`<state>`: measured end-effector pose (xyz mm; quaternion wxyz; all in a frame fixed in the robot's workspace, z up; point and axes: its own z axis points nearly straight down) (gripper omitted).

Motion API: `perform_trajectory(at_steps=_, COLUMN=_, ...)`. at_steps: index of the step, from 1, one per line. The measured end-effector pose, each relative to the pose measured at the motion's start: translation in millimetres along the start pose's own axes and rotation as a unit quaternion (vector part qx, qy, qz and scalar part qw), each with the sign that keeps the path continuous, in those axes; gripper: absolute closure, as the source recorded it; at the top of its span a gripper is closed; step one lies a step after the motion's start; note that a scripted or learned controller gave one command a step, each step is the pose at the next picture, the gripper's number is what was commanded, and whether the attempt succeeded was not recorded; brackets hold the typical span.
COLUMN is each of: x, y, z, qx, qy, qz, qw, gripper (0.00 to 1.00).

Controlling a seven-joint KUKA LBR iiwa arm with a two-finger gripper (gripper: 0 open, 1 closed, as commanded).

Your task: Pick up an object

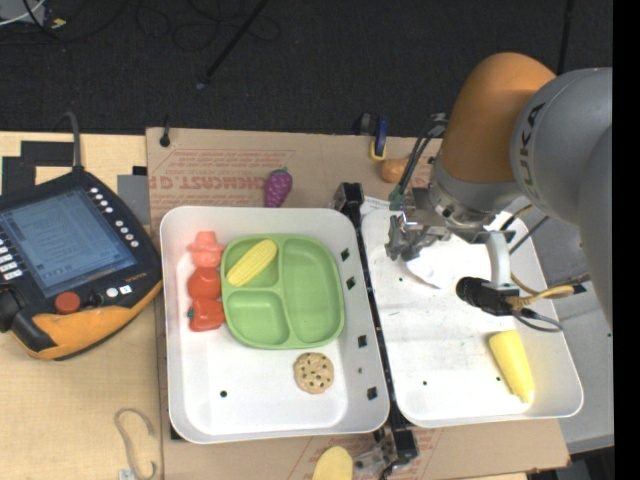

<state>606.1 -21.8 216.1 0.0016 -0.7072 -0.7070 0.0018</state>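
Observation:
My gripper hangs low over the far left part of the right bin, with nothing visible between its tips. A yellow banana-like piece lies near that bin's front right corner, well away from the gripper. In the left bin a green divided plate carries a yellow corn cob. A red toy figure lies along the plate's left side. A round cookie rests in front of the plate.
A teach pendant sits left of the bins. Behind them on the cardboard are a purple grape bunch and an orange item. A yellow object lies at the front edge, and a metal hook at the front left.

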Motion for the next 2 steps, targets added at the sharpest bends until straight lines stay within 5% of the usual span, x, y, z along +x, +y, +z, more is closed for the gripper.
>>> perform_trajectory(at_steps=2, x=-6.6, y=1.4, z=-18.2, qx=-0.001, qy=0.0, qz=0.0, qw=1.0, gripper=1.0)
